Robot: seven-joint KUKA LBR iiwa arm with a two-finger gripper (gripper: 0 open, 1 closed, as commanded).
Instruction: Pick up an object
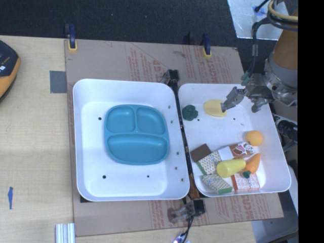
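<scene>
Right-hand shallow white plastic bin [281, 158], contents from the near edge to the far:

Near corner: printed paper packets [215, 172], a glossy yellow capsule-shaped toy [230, 167], an orange carrot-shaped piece [252, 162].

Beyond these: a smooth orange ball [254, 137].

Far half: a knobbly dark green lump [190, 112]; a pale yellow rounded wedge [215, 108].

Grey two-finger gripper [244, 100]: fingers spread apart, one tip touching the wedge, nothing between them.
</scene>
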